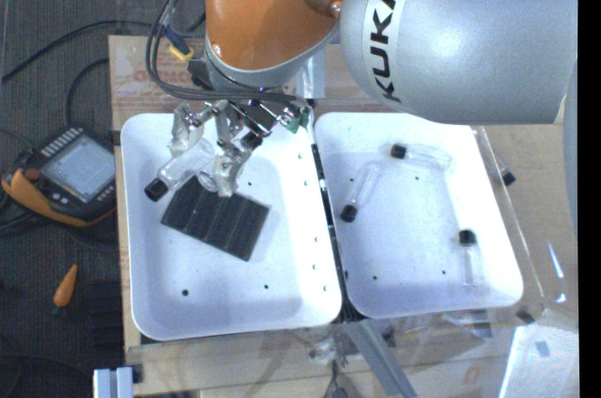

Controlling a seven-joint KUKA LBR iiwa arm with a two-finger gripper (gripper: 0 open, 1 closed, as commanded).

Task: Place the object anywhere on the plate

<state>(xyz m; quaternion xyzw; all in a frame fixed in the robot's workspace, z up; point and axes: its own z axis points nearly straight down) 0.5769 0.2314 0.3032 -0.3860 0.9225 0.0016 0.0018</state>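
Observation:
A dark ribbed plate (216, 220) lies flat in the left bin (160, 293), turned at a slant. My gripper (205, 157) hangs over the plate's upper left corner. A clear tube (178, 171) with a black cap (153, 189) slopes down to the left from between the fingers (225, 173), and the gripper is shut on its upper end. The cap end sticks out just left of the plate's edge, above the white bin floor. The orange band and grey arm cover the bin's far rim.
The right bin (423, 293) holds three more clear black-capped tubes: one at the back (420, 155), one at the left (361, 190), one at the right (470, 263). A handheld pendant (70, 173) lies on the floor left of the bench.

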